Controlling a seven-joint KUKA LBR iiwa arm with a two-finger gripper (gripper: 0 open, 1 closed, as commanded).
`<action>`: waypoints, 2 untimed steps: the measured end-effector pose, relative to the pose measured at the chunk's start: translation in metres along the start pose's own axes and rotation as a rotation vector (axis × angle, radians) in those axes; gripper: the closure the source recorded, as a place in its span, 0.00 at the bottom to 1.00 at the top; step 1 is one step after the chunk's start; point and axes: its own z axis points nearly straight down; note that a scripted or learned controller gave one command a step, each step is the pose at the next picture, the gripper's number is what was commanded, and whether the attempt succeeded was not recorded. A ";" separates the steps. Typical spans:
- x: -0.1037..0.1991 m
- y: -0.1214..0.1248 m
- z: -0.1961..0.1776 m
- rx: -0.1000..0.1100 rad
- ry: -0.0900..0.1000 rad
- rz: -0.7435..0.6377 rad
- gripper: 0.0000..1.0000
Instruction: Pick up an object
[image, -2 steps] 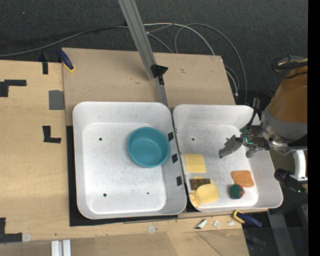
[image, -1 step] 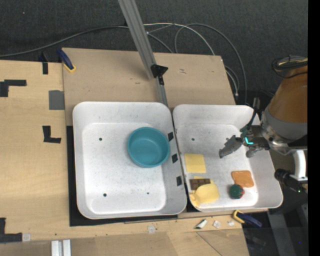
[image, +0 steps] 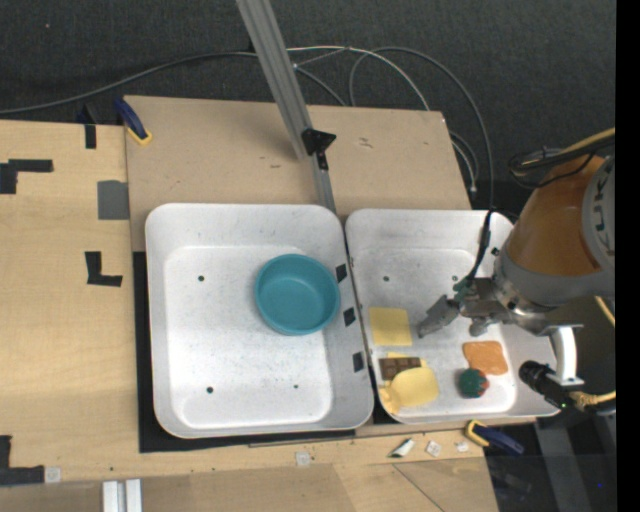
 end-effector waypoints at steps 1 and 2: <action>0.000 -0.003 0.065 0.001 0.000 0.001 0.00; 0.000 -0.003 0.078 -0.007 -0.001 0.001 0.00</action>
